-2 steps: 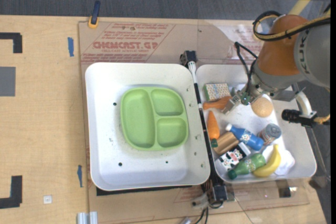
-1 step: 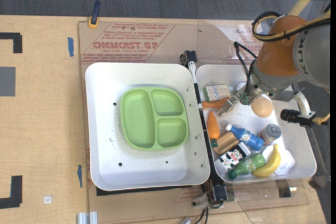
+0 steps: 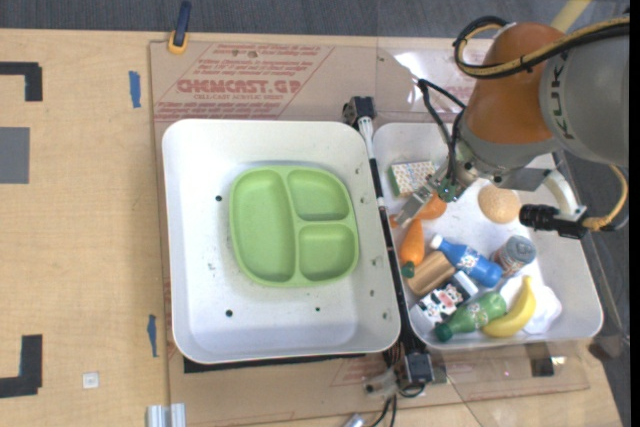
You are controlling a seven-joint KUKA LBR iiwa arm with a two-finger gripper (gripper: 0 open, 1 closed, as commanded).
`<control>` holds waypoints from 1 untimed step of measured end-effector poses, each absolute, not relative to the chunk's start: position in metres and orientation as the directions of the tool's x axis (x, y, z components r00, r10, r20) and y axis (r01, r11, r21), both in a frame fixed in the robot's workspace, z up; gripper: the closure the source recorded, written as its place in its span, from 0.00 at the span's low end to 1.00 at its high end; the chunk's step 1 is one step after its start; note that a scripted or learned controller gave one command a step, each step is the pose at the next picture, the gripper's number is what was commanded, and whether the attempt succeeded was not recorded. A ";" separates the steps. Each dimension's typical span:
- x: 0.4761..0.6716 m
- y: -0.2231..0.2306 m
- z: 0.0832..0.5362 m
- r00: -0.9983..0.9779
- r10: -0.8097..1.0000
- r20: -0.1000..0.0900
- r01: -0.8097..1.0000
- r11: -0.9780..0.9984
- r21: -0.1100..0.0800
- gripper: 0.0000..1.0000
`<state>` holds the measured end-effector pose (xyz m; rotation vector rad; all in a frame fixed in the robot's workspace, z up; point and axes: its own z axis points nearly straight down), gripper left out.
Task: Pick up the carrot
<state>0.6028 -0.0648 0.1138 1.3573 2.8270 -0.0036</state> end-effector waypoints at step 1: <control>0.551 0.002 0.189 -0.719 0.695 -0.007 0.695 0.719 0.009 0.00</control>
